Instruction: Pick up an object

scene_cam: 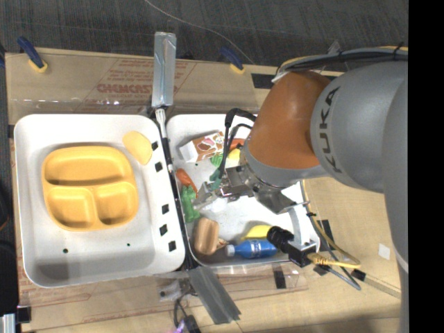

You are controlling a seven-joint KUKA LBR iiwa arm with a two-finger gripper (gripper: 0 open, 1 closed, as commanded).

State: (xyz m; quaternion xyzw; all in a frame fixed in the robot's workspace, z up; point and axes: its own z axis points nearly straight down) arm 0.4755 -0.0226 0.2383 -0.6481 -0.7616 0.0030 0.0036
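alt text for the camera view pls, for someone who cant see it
A grey and orange robot arm reaches into the right white bin, its hand low among cluttered small items including a copper cup and blue bottle. The left bin holds a yellow divided tray.

The arm (333,130) reaches into the right bin (201,125) above a copper cup (206,236) and blue bottle (253,249). The left bin (28,207) holds a yellow divided tray (90,185).
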